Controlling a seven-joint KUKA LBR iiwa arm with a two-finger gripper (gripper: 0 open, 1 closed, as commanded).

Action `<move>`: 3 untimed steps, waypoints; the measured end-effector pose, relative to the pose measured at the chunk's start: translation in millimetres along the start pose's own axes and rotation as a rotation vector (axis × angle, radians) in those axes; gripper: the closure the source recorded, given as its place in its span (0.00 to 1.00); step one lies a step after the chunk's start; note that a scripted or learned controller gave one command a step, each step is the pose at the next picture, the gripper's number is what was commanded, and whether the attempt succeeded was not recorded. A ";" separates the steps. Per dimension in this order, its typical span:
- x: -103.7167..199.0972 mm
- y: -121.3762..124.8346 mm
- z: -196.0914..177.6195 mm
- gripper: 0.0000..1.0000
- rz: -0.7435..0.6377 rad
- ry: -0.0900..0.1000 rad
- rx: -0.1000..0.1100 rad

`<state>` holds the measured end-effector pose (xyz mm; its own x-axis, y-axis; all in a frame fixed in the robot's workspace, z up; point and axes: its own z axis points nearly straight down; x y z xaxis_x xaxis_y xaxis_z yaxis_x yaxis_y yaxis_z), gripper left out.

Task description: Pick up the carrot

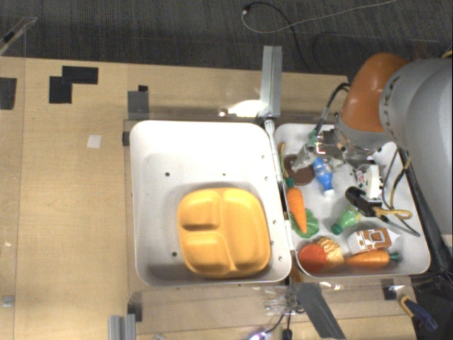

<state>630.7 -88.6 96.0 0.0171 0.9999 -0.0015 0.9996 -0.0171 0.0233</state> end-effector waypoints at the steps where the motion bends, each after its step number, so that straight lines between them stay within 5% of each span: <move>1: -7.4 -58.3 -1.5 0.00 0.162 0.001 -0.005; 2: -18.0 -121.7 -2.8 0.00 0.410 0.002 -0.011; 3: -17.6 -119.7 -13.8 1.00 0.408 0.003 -0.015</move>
<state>510.4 -104.2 107.0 0.4122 0.9110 0.0135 0.9103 -0.4124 0.0357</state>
